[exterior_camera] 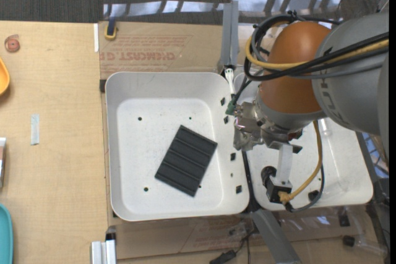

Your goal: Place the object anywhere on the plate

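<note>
arm (346, 65): in from the right, wrist hanging over the divide between the two bins, mostly above right bin (349, 195).
end effector (252, 133): tucked under the wrist, close to the shared wall; wide or narrow, cannot tell from this angle; nothing seen in its hold.
black ribbed slab (185, 159): flat on the floor of left bin (124, 133), right of centre, set on a diagonal, apart from every wall, apart from the end effector.
role of slab: probably the thing to be moved; could be the plate itself, unsure.
step: judged early, approach or pick phase; placement not yet done.
next move: shift left across the divide, centre above the slab, rotate to span its short side, then descend.
watch: slab low and flat, little edge to pinch; shared bin wall close to the travel path.
</note>
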Controlling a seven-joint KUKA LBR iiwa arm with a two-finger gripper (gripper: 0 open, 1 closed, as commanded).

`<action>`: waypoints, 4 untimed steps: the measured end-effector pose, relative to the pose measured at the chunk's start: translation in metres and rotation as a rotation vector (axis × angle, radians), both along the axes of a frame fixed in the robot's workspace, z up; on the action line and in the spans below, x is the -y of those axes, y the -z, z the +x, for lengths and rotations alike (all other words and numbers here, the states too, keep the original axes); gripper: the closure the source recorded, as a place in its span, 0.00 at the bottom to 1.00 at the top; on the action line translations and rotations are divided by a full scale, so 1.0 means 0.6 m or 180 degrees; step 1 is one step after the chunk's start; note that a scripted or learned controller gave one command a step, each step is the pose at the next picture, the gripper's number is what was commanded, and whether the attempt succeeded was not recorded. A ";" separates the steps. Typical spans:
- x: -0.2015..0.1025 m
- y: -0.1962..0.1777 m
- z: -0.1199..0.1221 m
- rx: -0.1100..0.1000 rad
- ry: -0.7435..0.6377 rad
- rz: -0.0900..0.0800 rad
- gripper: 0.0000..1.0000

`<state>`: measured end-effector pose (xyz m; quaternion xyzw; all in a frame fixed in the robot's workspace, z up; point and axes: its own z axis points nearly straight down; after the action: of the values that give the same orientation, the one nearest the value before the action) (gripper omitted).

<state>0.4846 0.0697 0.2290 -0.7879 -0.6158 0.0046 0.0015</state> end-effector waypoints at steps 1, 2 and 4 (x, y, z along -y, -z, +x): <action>-0.099 -0.057 -0.010 0.0008 -0.0805 0.0003 1.00; -0.029 -0.105 -0.009 0.0015 -0.1116 0.0006 1.00; -0.030 -0.108 -0.009 0.0012 -0.0516 -0.0001 1.00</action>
<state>0.4792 0.0877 0.2938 -0.7354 -0.6776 0.0032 -0.0001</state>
